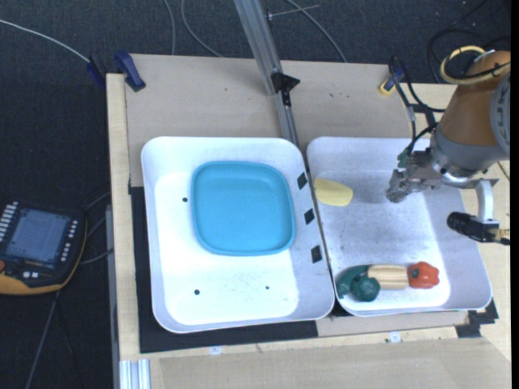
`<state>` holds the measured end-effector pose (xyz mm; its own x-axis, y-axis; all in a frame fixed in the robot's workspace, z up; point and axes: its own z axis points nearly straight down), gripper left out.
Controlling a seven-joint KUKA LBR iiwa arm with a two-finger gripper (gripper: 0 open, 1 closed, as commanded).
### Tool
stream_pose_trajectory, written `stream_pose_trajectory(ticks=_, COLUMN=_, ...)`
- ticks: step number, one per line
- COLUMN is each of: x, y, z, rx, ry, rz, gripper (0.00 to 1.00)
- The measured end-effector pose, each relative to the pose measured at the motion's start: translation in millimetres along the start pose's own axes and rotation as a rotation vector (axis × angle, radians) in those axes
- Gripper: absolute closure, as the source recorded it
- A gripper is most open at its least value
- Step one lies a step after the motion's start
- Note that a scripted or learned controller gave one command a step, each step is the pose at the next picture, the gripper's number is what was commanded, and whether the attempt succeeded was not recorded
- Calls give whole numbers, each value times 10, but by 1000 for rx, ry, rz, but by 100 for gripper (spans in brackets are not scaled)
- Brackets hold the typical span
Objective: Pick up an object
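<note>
2 shallow white plastic bins sat side by side. The left bin (166, 241) held 1 smooth blue square plate (242, 207) with rounded corners. The right bin (369, 154), its floor scuffed grey, held 4 objects: 1 pale yellow rounded piece (333, 192) at 9 o'clock against the dividing wall, and along the 6 o'clock rim 1 dark green lump (358, 285), 1 tan cylinder (388, 276) and 1 red round piece (422, 275), touching in a row. The gripper (399, 188) hung at 1 o'clock over bare floor, gripping nothing; how wide it stood could not be told.

A wooden bench (203, 96) bears two white bins (235, 298) side by side
</note>
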<state>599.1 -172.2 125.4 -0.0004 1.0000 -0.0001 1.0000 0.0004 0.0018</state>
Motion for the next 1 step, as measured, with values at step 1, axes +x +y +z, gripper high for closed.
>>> stream_pose_trajectory(ticks=1, x=-104, y=0, z=-526, rx=-3, ry=-1, rz=0, gripper=100)
